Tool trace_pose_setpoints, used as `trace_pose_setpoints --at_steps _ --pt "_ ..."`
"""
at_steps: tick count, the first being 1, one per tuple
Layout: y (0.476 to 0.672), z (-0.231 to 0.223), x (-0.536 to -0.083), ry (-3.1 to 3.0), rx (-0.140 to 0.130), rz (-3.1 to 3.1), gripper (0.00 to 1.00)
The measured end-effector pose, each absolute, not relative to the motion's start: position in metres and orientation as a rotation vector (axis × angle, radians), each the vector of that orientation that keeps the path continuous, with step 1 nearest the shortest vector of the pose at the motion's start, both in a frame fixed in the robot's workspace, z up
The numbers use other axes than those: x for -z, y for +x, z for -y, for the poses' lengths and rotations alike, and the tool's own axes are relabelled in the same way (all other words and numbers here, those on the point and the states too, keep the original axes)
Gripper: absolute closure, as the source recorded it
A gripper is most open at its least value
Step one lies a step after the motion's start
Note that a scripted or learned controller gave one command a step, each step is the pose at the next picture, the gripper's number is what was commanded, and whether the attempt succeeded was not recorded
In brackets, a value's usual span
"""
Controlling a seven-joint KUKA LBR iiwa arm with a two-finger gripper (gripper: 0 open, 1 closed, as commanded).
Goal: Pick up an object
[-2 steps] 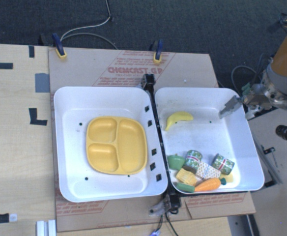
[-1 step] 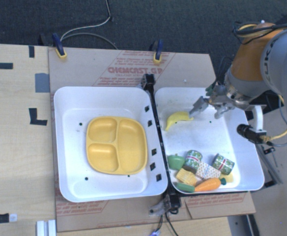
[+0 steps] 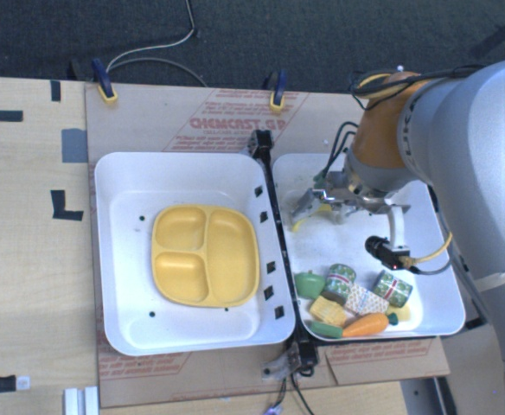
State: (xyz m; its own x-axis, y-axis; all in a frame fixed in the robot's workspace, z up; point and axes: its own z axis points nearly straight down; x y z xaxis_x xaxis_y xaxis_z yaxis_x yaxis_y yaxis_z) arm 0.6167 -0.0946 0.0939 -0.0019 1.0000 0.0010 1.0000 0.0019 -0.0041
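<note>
Toys (image 3: 356, 301) heaped in right bin's (image 3: 443, 318) near corner.
Small, light, stiff plastic; carrot (image 3: 366, 324) suits a mid-body pinch. Claw (image 3: 315, 204) above, empty; spread unclear.

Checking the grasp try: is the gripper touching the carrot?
Apart. The camera view shows the gripper over bare white floor in the upper part of the right bin, with the carrot down at the bin's near edge.

Robotics lab, cardboard-covered bench (image 3: 226, 119), clamps (image 3: 278, 93), 2 white bins (image 3: 114, 232)
</note>
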Motion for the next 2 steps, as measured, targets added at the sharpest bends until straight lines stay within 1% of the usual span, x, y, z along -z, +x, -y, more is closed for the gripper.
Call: trace_pose_setpoints --at_steps 1,2 --pt "0.6607 0.1033 -0.0854 -2.219 0.001 2.225 0.00" --pt "0.6603 0.1035 -0.0950 -2.218 -0.002 2.227 1.00"
